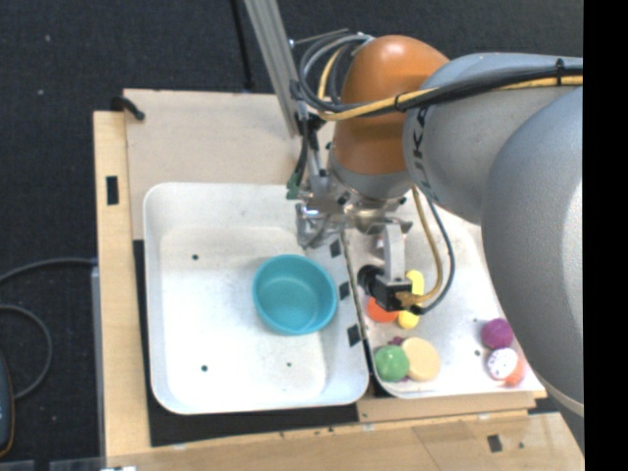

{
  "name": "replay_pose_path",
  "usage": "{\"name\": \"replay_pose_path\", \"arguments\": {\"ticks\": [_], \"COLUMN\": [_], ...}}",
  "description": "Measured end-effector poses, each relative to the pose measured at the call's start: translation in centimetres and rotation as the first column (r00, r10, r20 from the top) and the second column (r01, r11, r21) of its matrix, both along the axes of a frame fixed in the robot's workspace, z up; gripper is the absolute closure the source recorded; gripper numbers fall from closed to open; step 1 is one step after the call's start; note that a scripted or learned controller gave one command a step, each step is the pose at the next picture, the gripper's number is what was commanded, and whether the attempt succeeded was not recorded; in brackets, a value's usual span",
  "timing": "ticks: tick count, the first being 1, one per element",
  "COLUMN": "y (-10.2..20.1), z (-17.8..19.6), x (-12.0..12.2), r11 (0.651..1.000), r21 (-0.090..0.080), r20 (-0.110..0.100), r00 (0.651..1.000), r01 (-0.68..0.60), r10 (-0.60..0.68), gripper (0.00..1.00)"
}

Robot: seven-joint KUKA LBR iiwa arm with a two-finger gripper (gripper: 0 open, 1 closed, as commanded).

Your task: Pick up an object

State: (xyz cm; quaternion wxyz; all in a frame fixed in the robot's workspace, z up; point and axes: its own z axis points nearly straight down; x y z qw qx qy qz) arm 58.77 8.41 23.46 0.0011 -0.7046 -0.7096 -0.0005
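A teal bowl sits upright in the left bin, toward its right side. My gripper hangs over the divide between the two bins, just above and behind the bowl's far rim, and nothing shows in its grasp. In the right bin a green ball and a pale yellow round piece lie at the front edge. An orange piece and a small yellow piece lie partly hidden under the wrist.
A purple ball and a white and red piece lie at the right bin's front right. The big grey arm covers most of the right bin. A slanted metal rail rises behind the bins.
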Motion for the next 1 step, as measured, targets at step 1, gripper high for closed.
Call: {"name": "replay_pose_path", "arguments": {"ticks": [1], "y": [-0.19], "z": [-0.05], "x": [0.05], "r11": [1.0], "r21": [0.0], "r20": [0.0], "r00": [1.0], "r01": [0.004], "r10": [-0.004], "gripper": [0.0]}}
